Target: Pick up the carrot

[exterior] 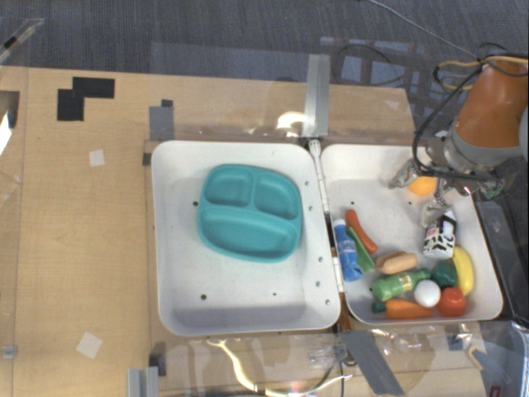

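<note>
carrot [360,231] lower left, well apart from pincer [426,190]

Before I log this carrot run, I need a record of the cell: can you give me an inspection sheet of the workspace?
Surface: wooden bench bearing two white bins.
Job's things: carrot lies in the right bin, against a green piece and beside the blue tube.
Clutter: teal divided plate in the left bin; toy foods heaped in the right bin's near corner, banana included.
Grippers: gripper over the right bin's far right, around an orange piece, away from the carrot.
Cables: black loops by the wrist.
Surroundings: grey floor.
</note>
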You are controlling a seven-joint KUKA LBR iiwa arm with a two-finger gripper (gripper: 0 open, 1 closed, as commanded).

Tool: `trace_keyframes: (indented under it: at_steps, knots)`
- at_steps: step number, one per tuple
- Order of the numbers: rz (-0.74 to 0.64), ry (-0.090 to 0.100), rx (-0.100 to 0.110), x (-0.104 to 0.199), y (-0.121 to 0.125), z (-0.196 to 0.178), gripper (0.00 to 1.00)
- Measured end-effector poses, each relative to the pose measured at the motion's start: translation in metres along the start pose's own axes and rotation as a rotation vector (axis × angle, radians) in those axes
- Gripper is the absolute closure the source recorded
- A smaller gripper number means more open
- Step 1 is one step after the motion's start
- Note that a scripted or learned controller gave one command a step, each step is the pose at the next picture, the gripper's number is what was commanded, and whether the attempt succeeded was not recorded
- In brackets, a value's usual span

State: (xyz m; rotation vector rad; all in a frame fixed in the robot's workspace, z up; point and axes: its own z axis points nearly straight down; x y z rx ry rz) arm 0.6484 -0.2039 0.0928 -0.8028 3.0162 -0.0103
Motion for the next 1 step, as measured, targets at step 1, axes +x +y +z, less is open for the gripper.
trace_keyframes:
  at_steps: [1]
  knots:
    - [-0.003,-0.009,0.01,-0.0037,-0.0018,-0.015,1.0]
